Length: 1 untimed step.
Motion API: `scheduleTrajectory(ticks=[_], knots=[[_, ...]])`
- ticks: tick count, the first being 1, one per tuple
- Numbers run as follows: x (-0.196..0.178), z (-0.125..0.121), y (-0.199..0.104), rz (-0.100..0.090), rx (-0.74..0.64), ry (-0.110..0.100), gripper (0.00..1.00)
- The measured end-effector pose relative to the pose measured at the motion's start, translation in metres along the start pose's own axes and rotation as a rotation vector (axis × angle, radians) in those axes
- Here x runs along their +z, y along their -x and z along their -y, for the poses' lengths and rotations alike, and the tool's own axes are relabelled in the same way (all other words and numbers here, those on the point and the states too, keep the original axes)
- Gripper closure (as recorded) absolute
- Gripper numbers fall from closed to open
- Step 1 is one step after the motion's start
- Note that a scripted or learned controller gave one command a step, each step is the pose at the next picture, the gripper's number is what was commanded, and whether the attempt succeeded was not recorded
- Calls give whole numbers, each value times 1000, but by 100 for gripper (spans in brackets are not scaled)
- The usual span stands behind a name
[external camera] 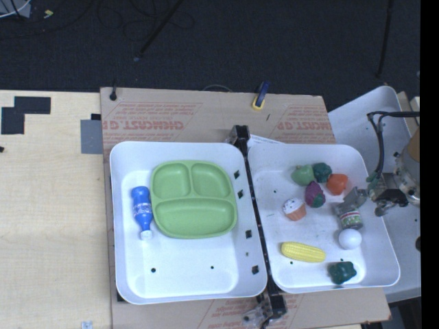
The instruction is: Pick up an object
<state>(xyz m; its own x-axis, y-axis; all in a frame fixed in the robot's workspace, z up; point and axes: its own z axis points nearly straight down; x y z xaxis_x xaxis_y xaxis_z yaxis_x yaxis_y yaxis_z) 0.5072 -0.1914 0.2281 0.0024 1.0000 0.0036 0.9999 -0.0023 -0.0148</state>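
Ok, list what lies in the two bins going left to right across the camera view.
blue bottle → green divided plate → cupcake toy → corn cob → orange toy → white ball

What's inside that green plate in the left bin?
Nothing that I can see: all three compartments of the green plate look bare. A blue bottle lies beside it in the left bin, not on it. What the plate covers underneath is hidden.
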Motion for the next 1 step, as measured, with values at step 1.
scheduleTrajectory(ticks=[1], knots=[[-7,-2,0,3,-2,13,0]])
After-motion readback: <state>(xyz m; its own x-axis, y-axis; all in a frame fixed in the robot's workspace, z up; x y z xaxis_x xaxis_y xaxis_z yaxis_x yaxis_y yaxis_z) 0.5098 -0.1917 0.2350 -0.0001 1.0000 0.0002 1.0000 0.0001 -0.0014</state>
